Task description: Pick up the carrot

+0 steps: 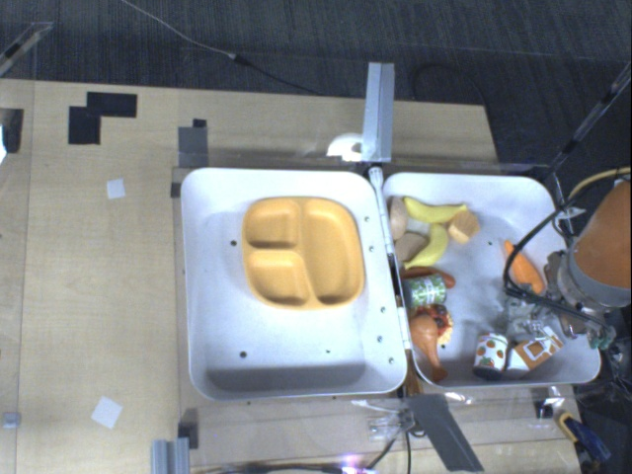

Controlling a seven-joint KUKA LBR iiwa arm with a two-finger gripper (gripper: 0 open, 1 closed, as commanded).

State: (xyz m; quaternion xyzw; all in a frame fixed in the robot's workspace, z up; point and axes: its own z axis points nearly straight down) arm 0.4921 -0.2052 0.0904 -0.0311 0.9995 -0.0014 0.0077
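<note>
Carrot [522,269]: orange, tapered, lying in the right bin near its right side, running diagonally from upper left to lower right. A black cable crosses over it & the arm's wrist covers its lower-right end, so only part shows. It sits on the bin floor, well apart from the other items on the bin's left side.

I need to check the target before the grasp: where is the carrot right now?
In the camera view, the carrot lies in the right bin, near its right side, partly behind a black cable and just left of the arm's orange band.
</note>
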